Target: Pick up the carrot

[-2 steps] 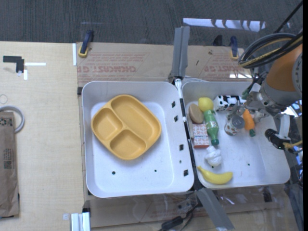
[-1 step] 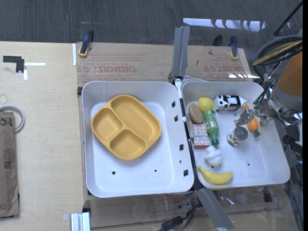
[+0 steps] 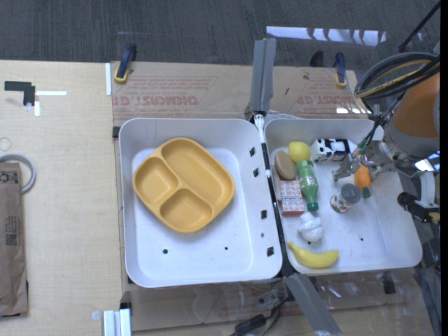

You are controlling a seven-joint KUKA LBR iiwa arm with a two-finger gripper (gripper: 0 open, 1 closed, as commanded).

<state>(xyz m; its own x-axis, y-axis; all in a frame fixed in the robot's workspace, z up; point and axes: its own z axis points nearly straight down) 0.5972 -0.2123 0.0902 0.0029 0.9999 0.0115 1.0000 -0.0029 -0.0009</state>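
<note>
The carrot [image 3: 362,178] is a small orange piece in the right bin [image 3: 392,254], near its far right part. My gripper [image 3: 357,166] is right over it, reaching in from the right, and its metal tip overlaps the carrot's upper edge. Whether the carrot is gripped or just lies under the tip cannot be made out. The arm's orange band [image 3: 418,110] sits above the bin's right rim.
The right bin also holds a cow toy [image 3: 330,148], a lemon [image 3: 299,150], a brown roll [image 3: 284,164], a green bottle [image 3: 306,185], a red box [image 3: 290,197], a grey cup [image 3: 344,200], a white lump [image 3: 310,228] and a banana [image 3: 313,257]. A yellow divided plate [image 3: 183,184] lies in the left bin [image 3: 203,261].
</note>
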